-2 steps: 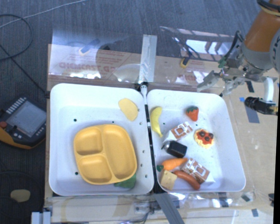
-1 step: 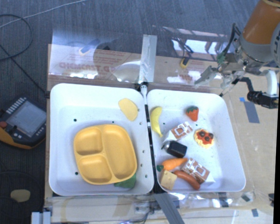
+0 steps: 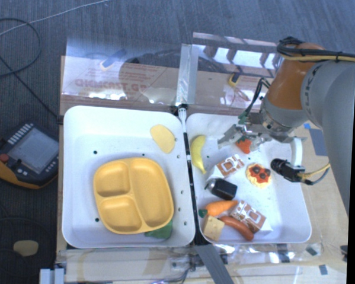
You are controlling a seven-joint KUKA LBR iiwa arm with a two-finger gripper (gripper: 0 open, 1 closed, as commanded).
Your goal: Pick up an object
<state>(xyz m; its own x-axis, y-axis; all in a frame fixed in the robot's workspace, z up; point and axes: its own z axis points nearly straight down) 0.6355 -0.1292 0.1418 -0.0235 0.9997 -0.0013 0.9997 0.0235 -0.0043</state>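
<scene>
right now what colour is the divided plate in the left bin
Yellow, a three-compartment plastic plate; the camera view shows it.

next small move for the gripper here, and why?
Probably a short straight descent, then close. The gripper sits at the back of the right bin, right over a small orange-red piece, with nothing seen between its fingers. The waffle and pizza piece lie nearer the front, apart from it.
</scene>
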